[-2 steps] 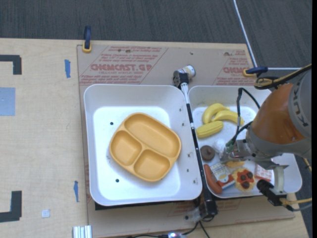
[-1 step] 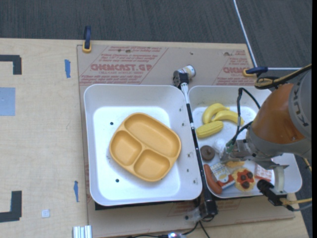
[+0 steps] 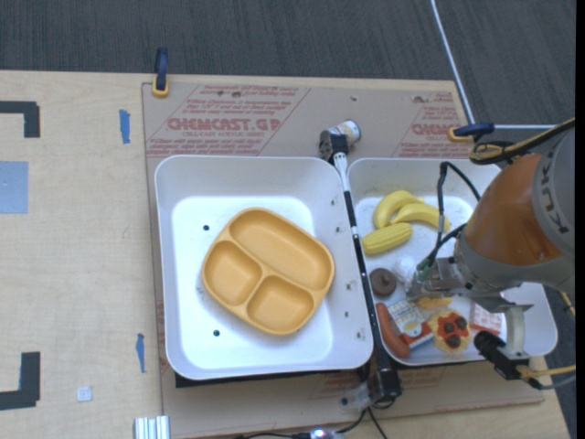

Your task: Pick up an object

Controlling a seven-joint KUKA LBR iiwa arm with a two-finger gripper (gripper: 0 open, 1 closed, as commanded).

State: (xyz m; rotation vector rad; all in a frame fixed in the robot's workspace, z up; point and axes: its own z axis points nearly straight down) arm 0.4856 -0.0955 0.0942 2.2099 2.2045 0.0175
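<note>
Jaws: state unreadable, wrist blocks sight. Gripper (image 3: pixel 430 286) low over right bin (image 3: pixel 546 329), poised for grab. Nearest candidates: donut (image 3: pixel 383 283) at nine o'clock, pizza slice (image 3: pixel 450 329) at five, bananas (image 3: pixel 408 209) at twelve. Nothing visibly held.

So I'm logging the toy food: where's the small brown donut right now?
The small brown donut lies in the right white bin, near its left wall, below the yellow corn cob and above the hot dog.

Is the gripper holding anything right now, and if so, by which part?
Cannot tell. The gripper is low in the right bin beside the bananas, with nothing visibly between it.
</note>
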